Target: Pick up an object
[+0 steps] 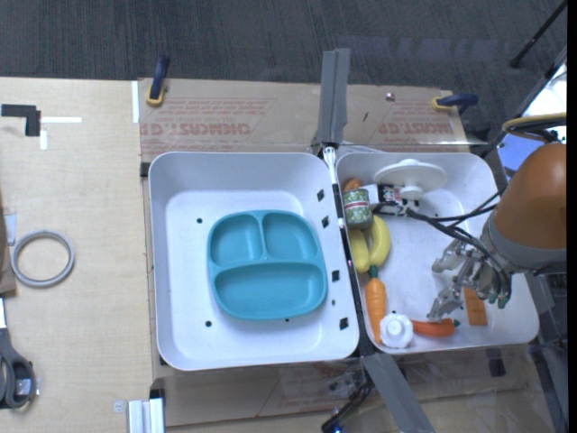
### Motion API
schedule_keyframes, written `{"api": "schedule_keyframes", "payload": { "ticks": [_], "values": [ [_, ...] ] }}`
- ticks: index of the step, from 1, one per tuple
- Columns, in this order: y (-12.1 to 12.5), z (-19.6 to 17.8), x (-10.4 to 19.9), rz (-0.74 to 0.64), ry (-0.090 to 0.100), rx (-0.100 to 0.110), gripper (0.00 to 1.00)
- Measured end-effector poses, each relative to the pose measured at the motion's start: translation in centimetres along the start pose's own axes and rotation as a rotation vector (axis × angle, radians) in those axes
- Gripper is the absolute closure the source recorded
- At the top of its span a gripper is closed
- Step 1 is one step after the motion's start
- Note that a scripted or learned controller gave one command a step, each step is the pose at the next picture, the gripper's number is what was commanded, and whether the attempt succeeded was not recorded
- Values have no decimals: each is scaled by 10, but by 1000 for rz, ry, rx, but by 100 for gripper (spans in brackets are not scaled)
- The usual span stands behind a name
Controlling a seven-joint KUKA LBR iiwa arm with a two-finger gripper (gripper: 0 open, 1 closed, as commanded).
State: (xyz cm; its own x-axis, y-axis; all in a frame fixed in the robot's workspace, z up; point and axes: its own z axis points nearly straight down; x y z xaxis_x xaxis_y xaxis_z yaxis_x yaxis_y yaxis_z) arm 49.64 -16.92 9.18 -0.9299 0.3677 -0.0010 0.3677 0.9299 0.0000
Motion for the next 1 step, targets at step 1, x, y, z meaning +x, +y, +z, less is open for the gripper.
{"api": "schedule_keyframes", "payload": {
  "ticks": [1],
  "values": [
    [-45,0,-29,-47,-2,0,0]
  ]
}}
